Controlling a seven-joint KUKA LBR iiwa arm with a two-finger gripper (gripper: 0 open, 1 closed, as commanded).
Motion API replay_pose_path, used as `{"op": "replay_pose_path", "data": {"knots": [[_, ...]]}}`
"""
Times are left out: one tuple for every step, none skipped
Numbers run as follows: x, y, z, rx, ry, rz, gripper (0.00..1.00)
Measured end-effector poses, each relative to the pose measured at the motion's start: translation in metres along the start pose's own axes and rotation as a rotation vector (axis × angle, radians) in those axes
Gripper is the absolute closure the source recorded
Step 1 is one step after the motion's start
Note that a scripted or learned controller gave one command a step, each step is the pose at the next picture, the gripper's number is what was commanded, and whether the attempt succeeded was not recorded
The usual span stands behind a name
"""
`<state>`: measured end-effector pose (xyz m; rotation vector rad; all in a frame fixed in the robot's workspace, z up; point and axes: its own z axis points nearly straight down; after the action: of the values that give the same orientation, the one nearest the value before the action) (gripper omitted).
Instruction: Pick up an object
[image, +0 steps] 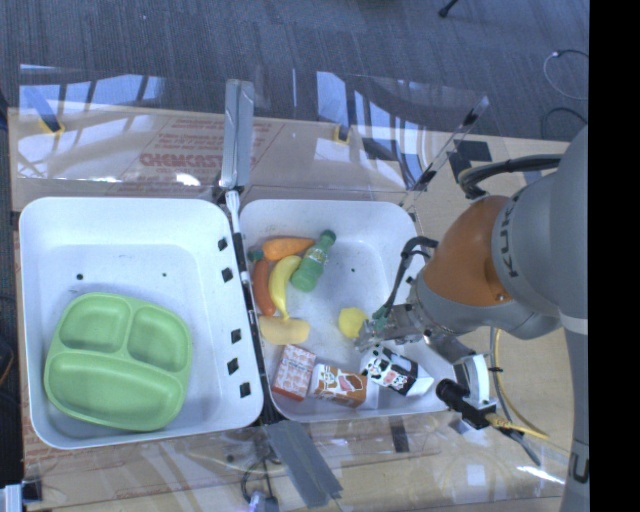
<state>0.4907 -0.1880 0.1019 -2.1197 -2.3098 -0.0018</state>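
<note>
The left bin (40, 240) holds a green divided tray (118, 360) that lies in its lower half, near the front wall, with three compartments facing up; a row of black clips (233, 330) runs down the seam where the two bins meet; the right bin (300, 212) carries a cluster of small things, mostly on its left and front sides; an orange carrot-shaped piece (284, 246) lies near the back left, with a second orange piece (262, 285) just beside the bin's left wall; a yellow banana (282, 283) lies between them, tilted, touching a green bottle (312, 262) whose cap points toward the back; a pale yellow piece (284, 329) lies just in front of the banana; nearer the front wall stand a small red and white carton (294, 371) and, touching it on the right, a brown and orange box (339, 384) lying flat; a round yellow lemon-like object (351, 322) sits apart in the middle of the bin; just to its right the tool (385, 330) is down inside the bin, over a black and white patterned carton (392, 374) that lies at the front right corner; whether the tool is open, closed or gripping anything I cannot tell; the grey arm (540, 250) with its orange band (470, 255) reaches in from the right edge of the bench (150, 150).
</note>
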Motion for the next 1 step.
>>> {"op": "replay_pose_path", "data": {"knots": [[-0.0002, -0.0004, 0.0002, 0.001, 0.000, 0.000, 0.00]]}}
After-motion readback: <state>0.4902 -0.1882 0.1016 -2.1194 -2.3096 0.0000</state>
